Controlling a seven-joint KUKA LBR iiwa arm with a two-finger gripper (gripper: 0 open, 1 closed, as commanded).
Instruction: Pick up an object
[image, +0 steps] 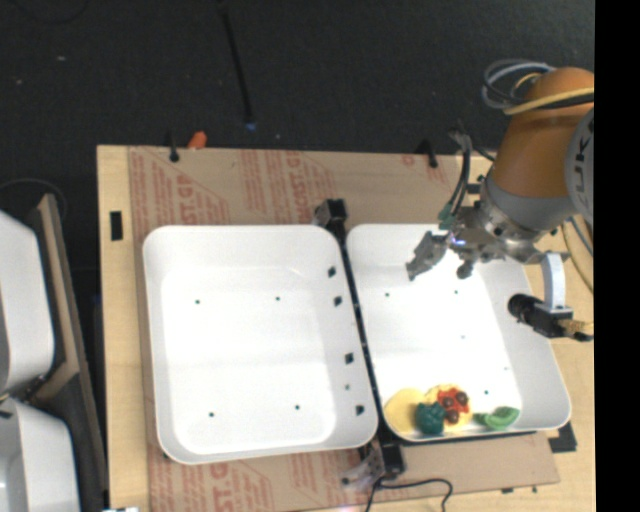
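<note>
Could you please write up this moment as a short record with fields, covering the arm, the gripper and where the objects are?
arm: reaches in from the right, over the right bin
gripper: above the far part of the right bin, fingers apart, nothing between them
objects: small pile of yellow, teal, red and green items at the right bin's near edge
left bin: white, beside the right one
task status: no object picked up yet

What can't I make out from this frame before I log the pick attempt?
- Gripper, camera view: small and blurred over the right bin; whether anything sits between its fingers cannot be told.
- Pile of objects in that bin's near corner: too small and overlapping to identify or count; a yellow piece, a teal one, a red one and a green one are all that read.
- Arm: cut off by the right side of the view.
</note>
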